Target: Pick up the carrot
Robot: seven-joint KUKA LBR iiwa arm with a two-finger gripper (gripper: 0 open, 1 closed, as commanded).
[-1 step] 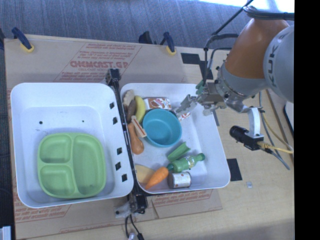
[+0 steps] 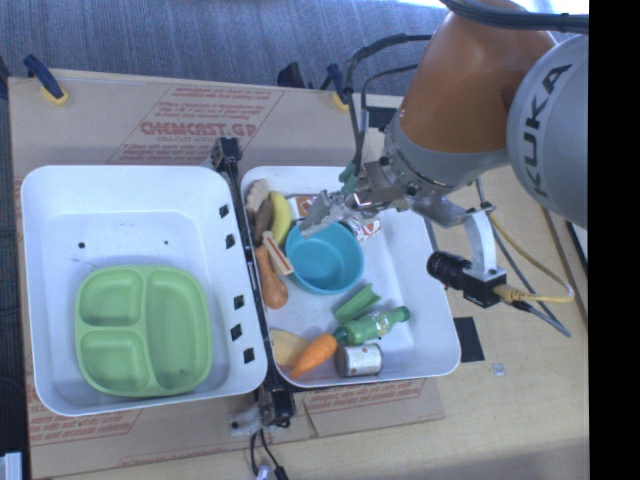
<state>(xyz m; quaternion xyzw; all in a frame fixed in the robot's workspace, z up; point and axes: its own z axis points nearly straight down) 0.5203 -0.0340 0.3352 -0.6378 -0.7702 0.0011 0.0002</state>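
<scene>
One carrot (image 2: 314, 354) lies at the right bin's (image 2: 440, 313) near edge, ungrasped. The hand (image 2: 345, 206) (grip state unclear) hovers near the bowl (image 2: 324, 258); it likely must travel toward the carrot and descend.

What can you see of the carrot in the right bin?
The carrot is orange, tapered and smooth, probably a plastic toy. It lies flat near the front edge of the right bin, its thick end pointing toward a small can. A pale yellowish piece touches its narrow end. Nothing grips it.
</scene>
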